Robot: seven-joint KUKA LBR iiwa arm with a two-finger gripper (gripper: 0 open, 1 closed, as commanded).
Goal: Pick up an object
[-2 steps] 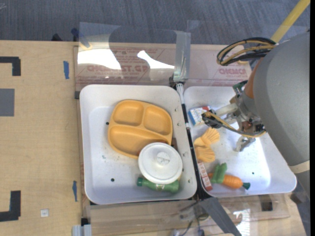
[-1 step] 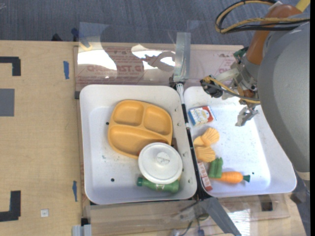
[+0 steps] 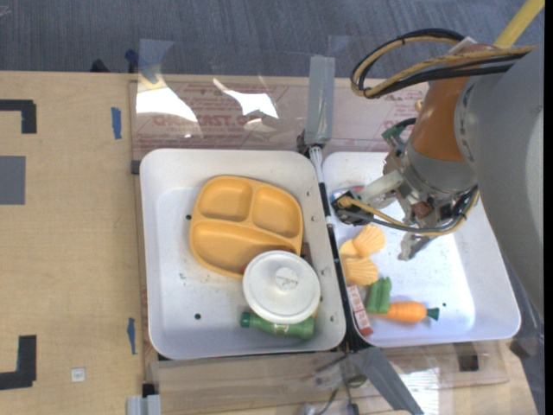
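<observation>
Pincer over the right bin, nothing gripped.
Nearest me, I see the toy carrot (image 3: 404, 312) on the right bin (image 3: 484, 305) floor; farther back my pincer (image 3: 413, 223) hangs released above it, fingers apart, beside the yellow pieces (image 3: 361, 256).

Right bin (image 3: 492, 305) right half open; toys (image 3: 367, 262) crowd left wall.
</observation>
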